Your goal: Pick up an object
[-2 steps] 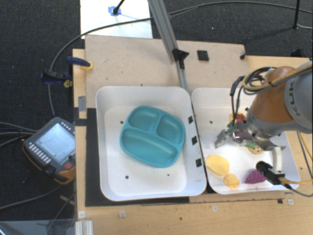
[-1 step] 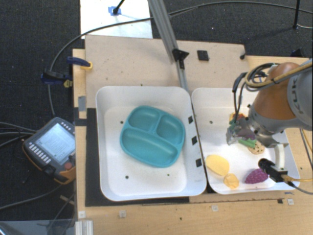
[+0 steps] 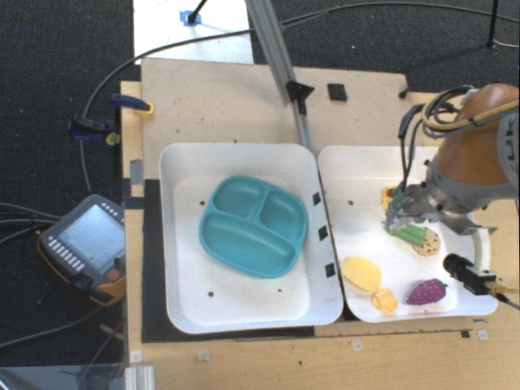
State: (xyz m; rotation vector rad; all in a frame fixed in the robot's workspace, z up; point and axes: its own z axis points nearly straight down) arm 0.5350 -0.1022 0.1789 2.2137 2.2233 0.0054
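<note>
The gripper (image 3: 400,218) was low in the right bin (image 3: 357,165), just above a green toy (image 3: 412,235) beside a cookie (image 3: 426,243); how its jaws stood, I could not tell. One lemon (image 3: 361,273), one small yellow piece (image 3: 384,301) and one purple grape bunch (image 3: 426,292) lay nearer. The left bin (image 3: 183,218) held one teal tray (image 3: 253,225).

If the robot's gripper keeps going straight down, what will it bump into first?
Probably the green toy just under the gripper in the right bin, though its height above the toy is hard to judge.

Right bin's (image 3: 357,165) far half open; toys (image 3: 362,273) crowd its near edge.
</note>
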